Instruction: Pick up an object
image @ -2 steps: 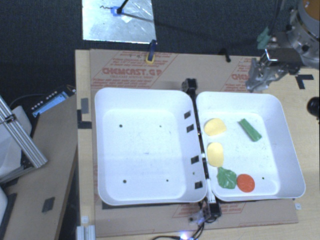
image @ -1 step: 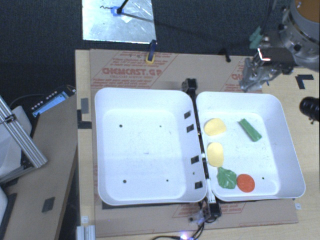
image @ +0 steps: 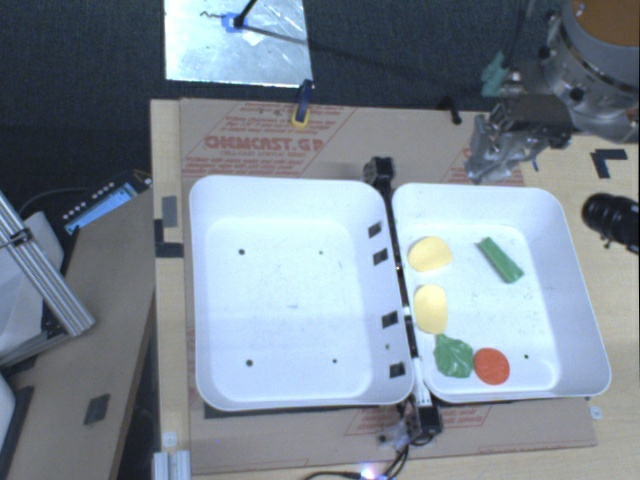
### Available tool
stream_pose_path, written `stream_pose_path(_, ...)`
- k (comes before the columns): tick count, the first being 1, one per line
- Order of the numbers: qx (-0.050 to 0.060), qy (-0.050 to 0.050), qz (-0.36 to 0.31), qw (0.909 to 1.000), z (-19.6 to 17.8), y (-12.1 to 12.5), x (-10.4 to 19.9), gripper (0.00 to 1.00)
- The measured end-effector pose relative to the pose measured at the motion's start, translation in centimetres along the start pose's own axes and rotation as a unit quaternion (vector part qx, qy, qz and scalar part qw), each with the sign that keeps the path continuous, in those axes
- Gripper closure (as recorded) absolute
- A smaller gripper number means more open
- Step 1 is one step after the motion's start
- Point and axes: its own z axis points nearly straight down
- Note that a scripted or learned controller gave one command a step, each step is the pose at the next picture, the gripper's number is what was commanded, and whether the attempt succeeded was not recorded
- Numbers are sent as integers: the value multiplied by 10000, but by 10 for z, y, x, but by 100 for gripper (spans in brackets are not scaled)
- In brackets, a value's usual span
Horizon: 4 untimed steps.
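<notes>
The right bin (image: 560, 298) holds five small things. A yellow piece (image: 430, 254) lies near its left wall, with a second yellow piece (image: 431, 309) just below it. A green leafy lump (image: 453, 356) and a red round piece (image: 491, 366) lie side by side near the front edge. A green bar (image: 499, 260) lies slanted toward the back right. My gripper (image: 492, 158) hangs above the back rim of the right bin, apart from all of them, with nothing seen between its fingers.
The left bin (image: 290, 288) sits beside the right one, joined by a black hinge strip (image: 395, 268). A shiny metal sheet (image: 237, 26) lies at the back. A metal frame (image: 40, 278) stands at the left edge.
</notes>
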Motion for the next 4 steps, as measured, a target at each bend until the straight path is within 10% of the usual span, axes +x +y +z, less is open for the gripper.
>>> stream_pose_path(4,2,2,0,10000,0,0,62,100)
